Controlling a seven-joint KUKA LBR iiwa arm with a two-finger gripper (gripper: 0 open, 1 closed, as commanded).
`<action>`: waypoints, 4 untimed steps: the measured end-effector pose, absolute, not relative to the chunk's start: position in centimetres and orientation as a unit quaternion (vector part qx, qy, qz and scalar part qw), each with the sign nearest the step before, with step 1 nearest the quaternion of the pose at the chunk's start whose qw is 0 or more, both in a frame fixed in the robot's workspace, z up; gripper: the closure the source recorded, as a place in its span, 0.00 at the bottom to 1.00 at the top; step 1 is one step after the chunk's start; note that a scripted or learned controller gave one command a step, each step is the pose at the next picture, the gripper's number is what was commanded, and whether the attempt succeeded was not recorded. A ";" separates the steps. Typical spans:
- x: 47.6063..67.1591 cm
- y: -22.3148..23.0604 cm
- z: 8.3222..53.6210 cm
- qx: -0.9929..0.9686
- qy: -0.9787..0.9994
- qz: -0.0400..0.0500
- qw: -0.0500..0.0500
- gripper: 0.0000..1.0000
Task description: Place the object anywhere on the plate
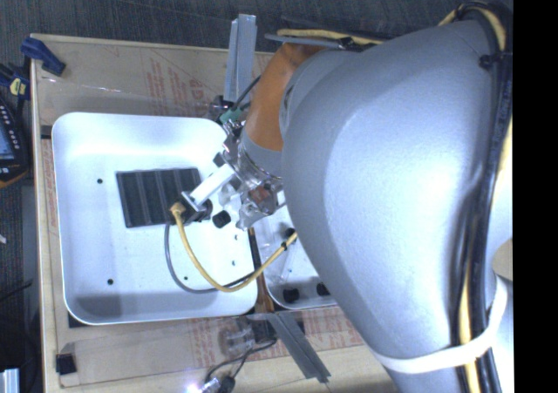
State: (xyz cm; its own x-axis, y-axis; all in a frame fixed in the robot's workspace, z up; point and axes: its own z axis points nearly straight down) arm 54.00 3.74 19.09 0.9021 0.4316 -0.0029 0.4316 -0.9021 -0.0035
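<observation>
- Dark grey and ribbed, a flat rectangular slab lies left of centre in the frame, on the floor of the left bin. From the task wording I take it to be the plate, set flat and clear of the walls so that something can be put down anywhere on it.
- Which thing is to be carried there I cannot tell, because the wrist hides the spot beneath it.
- The hand hangs just right of the slab's right end, over the bin's right edge near the seam between the bins. Whether it is spread, pressed together or pinching anything, I cannot tell.
- Its place near the seam fits a carry across to the slab, though this is only a guess.
- The grey arm, with its orange band towards the upper middle, fills the frame's right.
- It covers most of the right bin, leaving a lower-left corner in sight.
- Both bins sit on a pale counter with faint red print.
</observation>
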 end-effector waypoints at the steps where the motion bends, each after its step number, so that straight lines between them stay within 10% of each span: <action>1: 48.5 9.4 19.0 -0.944 -0.329 0.004 0.002 1.00; 2: 48.5 14.1 25.5 -0.954 -0.300 0.001 0.001 1.00; 4: 59.3 12.4 23.5 -0.896 -0.444 0.002 0.001 1.00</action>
State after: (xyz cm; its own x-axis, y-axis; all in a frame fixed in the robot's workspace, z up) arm 59.33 12.41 23.49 0.6062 0.7953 -0.0015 0.7953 -0.6062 -0.0039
